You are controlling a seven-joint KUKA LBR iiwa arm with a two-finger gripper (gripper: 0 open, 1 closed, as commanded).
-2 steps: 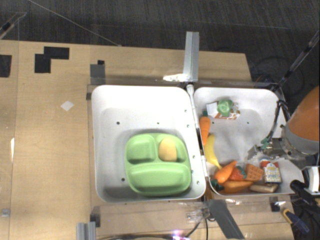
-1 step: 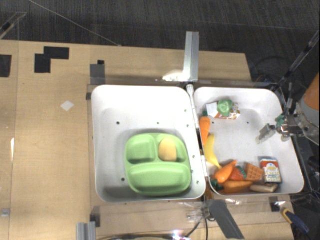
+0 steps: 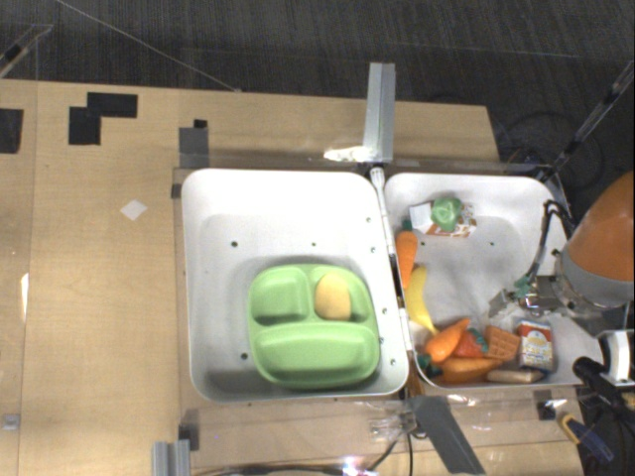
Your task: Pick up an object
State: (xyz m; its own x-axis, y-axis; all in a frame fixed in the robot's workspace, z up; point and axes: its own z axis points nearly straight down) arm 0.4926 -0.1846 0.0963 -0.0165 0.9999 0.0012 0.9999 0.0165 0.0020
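The right bin point(image 3: 496, 221) holds several toy foods. A green item on a white pack point(image 3: 444, 215) lies near its far wall. An orange carrot point(image 3: 407, 254) and a yellow banana point(image 3: 419, 298) lie along its left wall. More orange pieces point(image 3: 448, 343), a brown waffle point(image 3: 502, 343), a small red box point(image 3: 536, 344) and a tan stick point(image 3: 514, 375) crowd the near edge. The arm's orange band point(image 3: 607, 228) shows at the right edge, and my gripper point(image 3: 526, 299) hangs low over the bin's right side, just above the red box. I see nothing held in it.
The left bin point(image 3: 213, 266) holds a green divided tray point(image 3: 298, 350) with a yellow round fruit point(image 3: 333, 296) in its upper right compartment. A grey post point(image 3: 380, 112) stands behind the bins. Wooden bench point(image 3: 89, 305) lies to the left.
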